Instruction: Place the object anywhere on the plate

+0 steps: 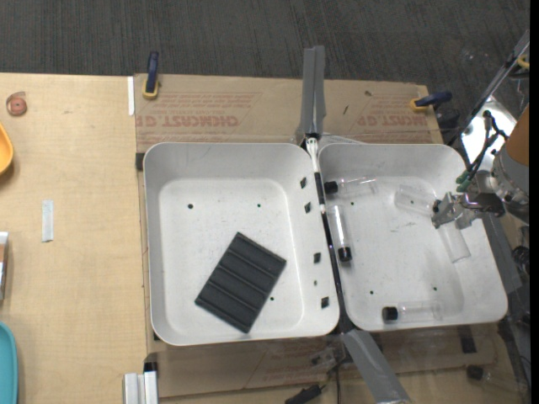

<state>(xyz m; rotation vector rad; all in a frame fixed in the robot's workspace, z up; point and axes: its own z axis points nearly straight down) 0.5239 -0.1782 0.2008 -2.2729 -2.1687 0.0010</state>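
A black ridged rectangular plate [242, 282] lies tilted on the floor of the left bin [168, 225], toward its front. Several clear plastic tubes with black caps lie in the right bin [480, 305]. One tube [338, 236] lies along the left wall, another [352, 186] near the back left, and a third [413, 312] sits at the front. Two more clear pieces [413, 199] [457, 247] lie toward the right. My gripper [445, 212] hangs over the right side of the right bin, between those two clear pieces.
A metal divider rail [313, 99] runs between the bins. Blue and yellow clamps [152, 76] [429, 102] hold the cardboard sheet behind them. The wooden bench [67, 225] stretches to the left, and the arm's cables [480, 154] hang by the right rim.
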